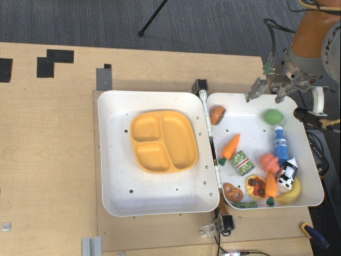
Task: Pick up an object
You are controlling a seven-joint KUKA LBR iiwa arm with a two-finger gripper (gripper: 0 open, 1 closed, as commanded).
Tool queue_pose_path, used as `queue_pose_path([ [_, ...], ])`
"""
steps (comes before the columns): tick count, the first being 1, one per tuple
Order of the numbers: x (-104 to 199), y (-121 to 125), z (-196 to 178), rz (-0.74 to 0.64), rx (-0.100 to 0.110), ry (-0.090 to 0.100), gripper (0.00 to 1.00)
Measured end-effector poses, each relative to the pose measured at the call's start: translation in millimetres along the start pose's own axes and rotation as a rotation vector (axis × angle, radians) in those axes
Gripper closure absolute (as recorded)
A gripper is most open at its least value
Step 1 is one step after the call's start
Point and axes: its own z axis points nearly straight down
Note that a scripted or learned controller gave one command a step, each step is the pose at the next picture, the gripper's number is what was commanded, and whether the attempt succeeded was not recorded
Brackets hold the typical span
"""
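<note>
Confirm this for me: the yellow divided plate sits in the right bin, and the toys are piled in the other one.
Not quite: the bins are swapped. The camera view shows the yellow divided plate in the left bin, and the toys, among them a carrot and a blue bottle, piled in the right bin.

Even bright overhead light, soft shadows, slight blur.

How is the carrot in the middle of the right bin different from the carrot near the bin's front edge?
The middle carrot lies apart from the other toys, slanted, its tip toward the far right and its green top toward the divider. The front carrot points almost straight away from the front edge and is crowded against the banana and the cow toy. Both are orange with green tops, in the right bin.
</note>
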Motion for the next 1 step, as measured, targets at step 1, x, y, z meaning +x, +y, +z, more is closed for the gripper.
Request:
queue_pose_path([
  [1, -69.3, -34.7, 85.7, 0.229, 0.002, 0.0, 0.0],
])
